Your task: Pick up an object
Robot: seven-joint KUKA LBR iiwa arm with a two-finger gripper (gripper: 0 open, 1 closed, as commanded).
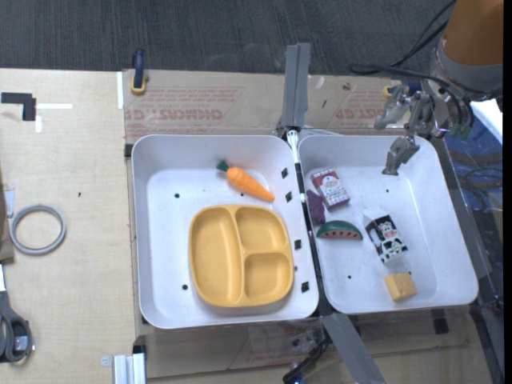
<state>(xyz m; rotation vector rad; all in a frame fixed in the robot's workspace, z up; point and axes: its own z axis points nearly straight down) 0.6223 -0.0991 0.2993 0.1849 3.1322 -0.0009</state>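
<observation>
On the far left of the tabletop (72, 294) lies a grey ring (35, 229), with scissor handles (14, 338) below it at the edge.

The left bin (152, 238) holds a yellow divided plate (240, 254) near its middle. A toy carrot (247, 182) lies just beyond the plate, toward the far wall, orange with a green top pointing left.

The right bin (448, 238) holds several small things. Along its left wall is a dark purple piece (317, 209). Next to it, a small red and white carton (330, 188) lies flat. Below these sits a toy watermelon slice (339, 230). Further right is a black and white carton (386, 239), tilted. Near the front right corner lies a tan block (400, 286).

The hand (398, 157) hangs over the far right corner of the right bin, at the end of the grey arm (472, 30) with its orange band reaching in from the upper right. One finger (396, 155) points down toward the bin floor. Whether the hand is spread or closed cannot be told from this angle, and nothing is seen in its grip.

All the objects in the right bin lie nearer the front and to the left of the hand. The red and white carton is closest to it, apart from it. The black and white carton lies below the hand, toward the front, also apart. The tan block is well apart from it.
</observation>
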